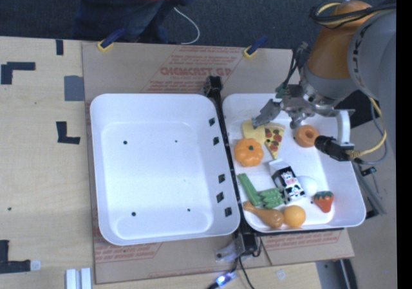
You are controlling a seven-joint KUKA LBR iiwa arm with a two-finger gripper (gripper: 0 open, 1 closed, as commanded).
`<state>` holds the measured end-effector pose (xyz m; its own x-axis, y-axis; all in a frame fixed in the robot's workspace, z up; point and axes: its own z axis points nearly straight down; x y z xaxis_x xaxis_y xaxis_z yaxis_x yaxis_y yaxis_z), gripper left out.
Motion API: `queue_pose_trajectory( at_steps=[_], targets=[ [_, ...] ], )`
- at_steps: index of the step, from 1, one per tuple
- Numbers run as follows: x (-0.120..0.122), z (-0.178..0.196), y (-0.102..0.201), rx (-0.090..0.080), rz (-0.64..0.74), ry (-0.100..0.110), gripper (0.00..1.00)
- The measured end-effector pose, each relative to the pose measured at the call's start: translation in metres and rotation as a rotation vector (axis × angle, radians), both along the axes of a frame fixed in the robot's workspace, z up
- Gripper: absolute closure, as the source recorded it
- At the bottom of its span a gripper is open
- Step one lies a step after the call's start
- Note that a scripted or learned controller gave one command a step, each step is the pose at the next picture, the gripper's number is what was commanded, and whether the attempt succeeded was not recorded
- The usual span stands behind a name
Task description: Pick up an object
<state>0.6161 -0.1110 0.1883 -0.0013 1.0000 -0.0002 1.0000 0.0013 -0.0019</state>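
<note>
White plastic forms the left bin (pixel 154 168), which sits on a sheet of cardboard (pixel 187 72) laid over the pale wooden worktop (pixel 38 172). A black clip strip (pixel 222 152) runs along the seam where it meets the right bin (pixel 347 207). All the objects lie in that right bin. Nearest the seam is a small orange pumpkin (pixel 248 152), with a yellow cheese wedge (pixel 253 130) just beyond it on the far side and a pizza slice (pixel 275 139) beside that. Nearer the front are a green pea pod (pixel 256 192) and a tan drumstick (pixel 264 215), which touches an orange ball (pixel 294 216). A black-and-white carton (pixel 288 183) lies between the pumpkin and the ball. Further right, a glazed doughnut (pixel 306 136) rests by the far side of the bin, and a strawberry (pixel 324 201) sits near the front right corner. The claw (pixel 288 114) hangs over the far part of the right bin, above the cheese wedge and pizza slice, its fingers spread apart with nothing between them. The grey arm with its orange band (pixel 338 43) reaches in from the right.
</note>
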Motion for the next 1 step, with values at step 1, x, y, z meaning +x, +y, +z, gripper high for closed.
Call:
queue_pose_trajectory(
  at_steps=[1],
  targets=[
    [-0.0708,-0.1094,-0.0076,0.001,-0.003,0.006,0.00]
  ],
)
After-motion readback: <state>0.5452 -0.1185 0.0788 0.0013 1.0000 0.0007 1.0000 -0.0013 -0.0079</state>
